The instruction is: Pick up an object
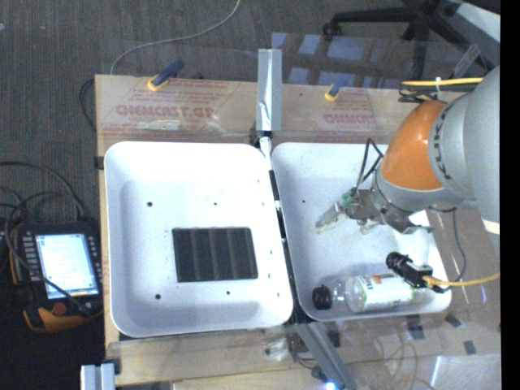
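A clear plastic bottle (374,292) with a black cap lies on its side along the near wall of the right bin (313,177). A dark ribbed rectangular pad (214,253) lies flat in the middle of the left bin (138,177). My gripper (345,220) hangs over the middle of the right bin, below the orange band (410,157). It is open with nothing between its fingers. It is above and slightly left of the bottle, apart from it.
A black fitting (406,266) on a yellow cable sits by the bottle's right end. A metal post (268,92) stands behind the bins' shared wall. A teach pendant (61,266) lies on the floor at the left.
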{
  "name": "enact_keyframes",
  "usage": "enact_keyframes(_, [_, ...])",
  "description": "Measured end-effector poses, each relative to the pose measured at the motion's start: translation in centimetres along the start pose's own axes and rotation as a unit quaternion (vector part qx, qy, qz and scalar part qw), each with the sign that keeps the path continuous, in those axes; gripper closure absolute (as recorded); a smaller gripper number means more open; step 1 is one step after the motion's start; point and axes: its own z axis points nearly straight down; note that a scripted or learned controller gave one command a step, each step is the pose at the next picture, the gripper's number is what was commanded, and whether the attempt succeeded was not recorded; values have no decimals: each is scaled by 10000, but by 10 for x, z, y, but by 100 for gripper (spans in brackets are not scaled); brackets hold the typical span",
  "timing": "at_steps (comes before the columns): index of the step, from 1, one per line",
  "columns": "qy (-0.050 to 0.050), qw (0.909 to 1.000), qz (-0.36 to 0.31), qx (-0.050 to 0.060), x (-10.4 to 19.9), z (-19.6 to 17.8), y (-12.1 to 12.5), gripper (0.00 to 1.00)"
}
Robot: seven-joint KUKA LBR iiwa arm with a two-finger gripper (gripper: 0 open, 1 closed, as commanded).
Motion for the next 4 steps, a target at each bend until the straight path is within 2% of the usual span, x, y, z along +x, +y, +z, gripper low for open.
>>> enact_keyframes(1, [-15,9977,672,7,-18,2,59,0])
enact_keyframes(2, [-32,9702,2423,70,-76,-98,54,0])
enact_keyframes(3, [-16,9902,1395,75,-76,-115,-26,0])
enact_keyframes(4, [-13,9782,2073,78,-78,-99,-74,0])
